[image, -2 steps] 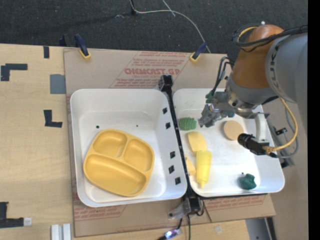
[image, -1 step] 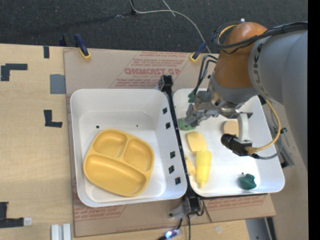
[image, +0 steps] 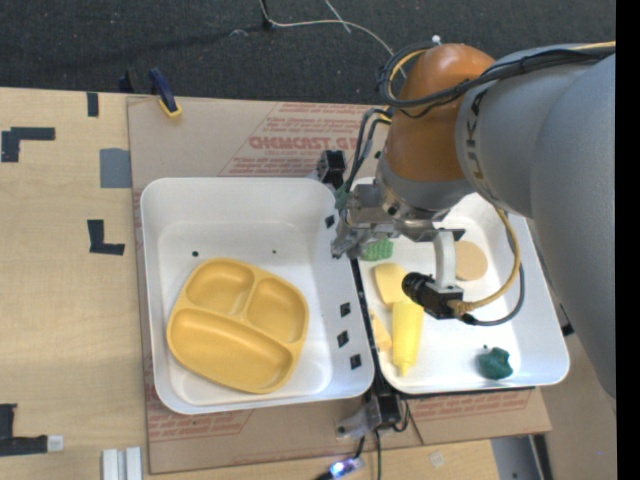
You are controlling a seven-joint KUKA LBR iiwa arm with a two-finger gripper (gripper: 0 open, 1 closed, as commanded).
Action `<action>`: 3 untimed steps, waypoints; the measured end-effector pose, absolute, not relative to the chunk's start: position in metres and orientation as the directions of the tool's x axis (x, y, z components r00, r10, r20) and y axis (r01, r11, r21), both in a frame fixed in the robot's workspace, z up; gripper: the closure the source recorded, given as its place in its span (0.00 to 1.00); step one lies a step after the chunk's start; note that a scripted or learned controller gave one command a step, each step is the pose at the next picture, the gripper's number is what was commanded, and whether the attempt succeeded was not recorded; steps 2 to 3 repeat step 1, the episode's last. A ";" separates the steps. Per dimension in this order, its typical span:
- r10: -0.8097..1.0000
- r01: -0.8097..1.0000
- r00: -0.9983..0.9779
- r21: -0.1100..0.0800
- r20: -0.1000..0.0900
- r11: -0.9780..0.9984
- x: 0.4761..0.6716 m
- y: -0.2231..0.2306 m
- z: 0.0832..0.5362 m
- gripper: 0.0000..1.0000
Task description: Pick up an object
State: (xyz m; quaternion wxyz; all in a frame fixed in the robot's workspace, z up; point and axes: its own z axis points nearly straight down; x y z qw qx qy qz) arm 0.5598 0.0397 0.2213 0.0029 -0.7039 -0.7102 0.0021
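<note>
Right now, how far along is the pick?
Done: the arm has reached into the right bin, and the gripper sits low at its left edge, over a green object. In hand: nothing visibly gripped. Left: the grasp and lift. The yellow corn-like piece, tan disc and dark green piece lie on the bin floor.

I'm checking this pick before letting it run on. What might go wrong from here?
1. The gripper sits low at the right bin's left wall, above a green item; it may hit the wall or only nudge the item.
2. The corn and a yellow piece lie close beside it, so the fingers might catch two things.
3. A black cable loops over the bin and could snag.
</note>
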 end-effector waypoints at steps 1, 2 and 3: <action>1.000 1.000 -0.008 -0.009 -0.001 0.008 0.548 0.093 0.209 1.00; 1.000 1.000 -0.008 -0.009 -0.001 0.008 0.548 0.093 0.209 1.00; 1.000 1.000 -0.008 -0.009 -0.001 0.008 0.548 0.093 0.209 1.00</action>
